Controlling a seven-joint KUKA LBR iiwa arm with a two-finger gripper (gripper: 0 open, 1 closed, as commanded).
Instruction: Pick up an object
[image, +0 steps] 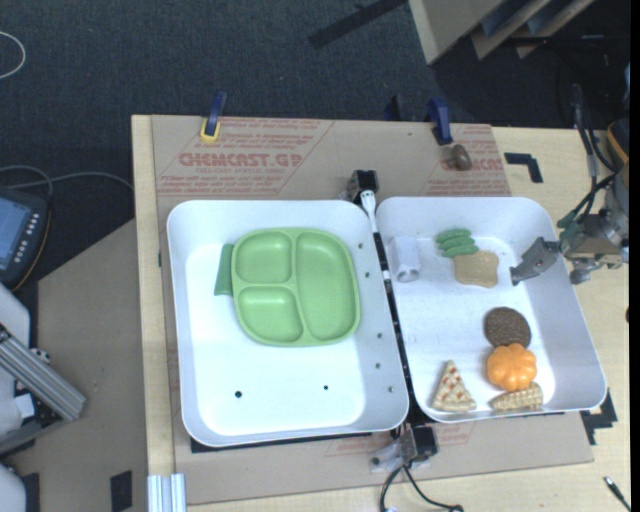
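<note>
Gripper (540, 260) at right bin's (570, 330) far right rim, finger state impossible to tell. Inside: pumpkin (511, 366), cookie (507, 326), pizza slice (453, 389), corn (517, 399). Left bin (200, 330): green tray (296, 285).

A light plywood tabletop (300, 150) stands on dark blue-grey carpet (150, 50). Red lettering is printed across the tabletop's far part. Two blue clamps grip its far edge, one with a yellow piece (212, 118) at left and one (438, 118) at right. Black cables (60, 180) trail over the carpet on the left, near a dark device with a lit screen (18, 235). A pale board (480, 25) lies at the top. An aluminium rail (40, 375) slants in at lower left. Even, soft light falls overall.
</note>
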